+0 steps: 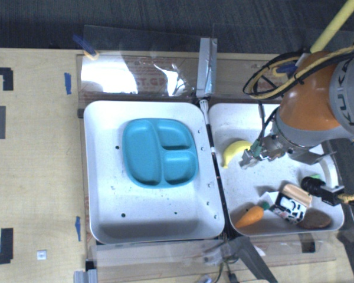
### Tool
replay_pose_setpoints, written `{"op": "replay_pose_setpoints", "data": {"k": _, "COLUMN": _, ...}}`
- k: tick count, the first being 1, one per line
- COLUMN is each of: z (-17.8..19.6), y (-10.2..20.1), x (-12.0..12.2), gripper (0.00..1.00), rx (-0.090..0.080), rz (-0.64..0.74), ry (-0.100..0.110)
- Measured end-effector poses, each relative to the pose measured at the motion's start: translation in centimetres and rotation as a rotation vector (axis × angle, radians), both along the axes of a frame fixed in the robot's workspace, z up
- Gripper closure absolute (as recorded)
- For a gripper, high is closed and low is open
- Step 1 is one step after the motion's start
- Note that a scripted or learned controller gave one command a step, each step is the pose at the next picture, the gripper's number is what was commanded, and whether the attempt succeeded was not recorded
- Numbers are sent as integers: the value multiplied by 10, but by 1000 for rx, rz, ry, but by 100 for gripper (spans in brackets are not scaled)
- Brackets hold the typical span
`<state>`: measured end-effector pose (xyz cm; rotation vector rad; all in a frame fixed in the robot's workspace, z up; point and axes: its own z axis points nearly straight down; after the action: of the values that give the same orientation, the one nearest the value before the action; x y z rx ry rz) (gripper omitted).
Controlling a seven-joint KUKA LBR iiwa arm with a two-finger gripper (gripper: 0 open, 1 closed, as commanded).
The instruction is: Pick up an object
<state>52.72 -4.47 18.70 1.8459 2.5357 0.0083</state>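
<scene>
Orange carrot toy (249,216) lies at the near edge of the right bin (283,173), toward that bin's near-left corner, tilted with its thin end pointing at the corner. Just right of it along the same near wall is a black-and-white printed pack (289,208) with a tan cap end (298,193), lying tilted. It touches or almost touches the carrot's thick end. A brown oval thing (317,220) lies against the pack's right side, in the right bin's near-right corner.

The yellow fruit (235,151), the thing closest to the tool, is in the right bin's left half, close to the left wall and about midway between the far and near walls.

The gripper (252,156) is low over the right bin's floor, just right of the yellow fruit. I cannot tell whether they touch, nor whether the gripper is spread or closed. Nothing is seen held. The arm (310,108), with its orange band, comes over the right bin's far-right part.

The left bin (106,158) shares a wall with the right bin's left side. It holds a blue divided plate (159,152), flat, in its far-middle area. Both bins sit on the pale wood counter (35,158).
</scene>
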Motion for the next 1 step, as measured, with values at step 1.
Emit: {"op": "replay_pose_setpoints", "data": {"k": 1, "z": -3, "y": -2, "x": -2, "gripper": 0, "rx": -1, "rz": -3, "ry": 6}}
